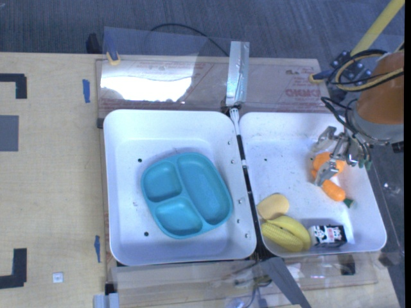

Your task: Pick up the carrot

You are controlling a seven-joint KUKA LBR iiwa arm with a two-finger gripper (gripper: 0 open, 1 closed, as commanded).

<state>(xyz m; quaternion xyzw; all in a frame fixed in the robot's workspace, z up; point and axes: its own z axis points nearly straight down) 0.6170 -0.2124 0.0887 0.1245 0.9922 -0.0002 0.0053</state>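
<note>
The carrot (pixel 332 188) is orange with a green stub and lies slanted on the floor of the right bin (pixel 282 140), near its right wall. My gripper (pixel 326 155) hangs low over the carrot's upper end. It is open, with one finger (pixel 323 138) above that end and the other finger (pixel 329 171) below it. Orange shows in the gap between them. The grey arm with its orange band (pixel 384 101) reaches in from the right.
A pale yellow rounded object (pixel 273 205), a banana (pixel 286 233) and a small black-and-white carton (pixel 329 234) lie along the right bin's front. The left bin (pixel 122 146) holds a blue divided plate (pixel 186 194). Cables (pixel 350 66) hang near the arm.
</note>
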